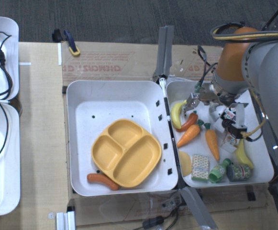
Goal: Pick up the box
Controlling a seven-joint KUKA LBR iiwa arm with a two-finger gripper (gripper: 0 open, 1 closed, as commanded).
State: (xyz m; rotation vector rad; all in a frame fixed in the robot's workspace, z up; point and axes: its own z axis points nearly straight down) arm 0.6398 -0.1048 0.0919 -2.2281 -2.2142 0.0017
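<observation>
The box (200, 167) is a small pale packet with a green and white pattern. It lies flat near the front edge of the right bin (263, 152). My gripper (193, 103) hangs over the back left part of that bin, just above a banana (176, 115) and a red-orange carrot (190, 120). It is well behind the box and apart from it. The grey arm with its orange band (234, 56) covers the bin's back right corner.
Around the box lie a pale yellow wedge (184, 163), a green bottle (218, 171), two more carrots (188, 135) (212, 144) and a second banana (244, 155). The left bin (81, 128) holds a yellow divided plate (127, 152) and a sausage (102, 180).
</observation>
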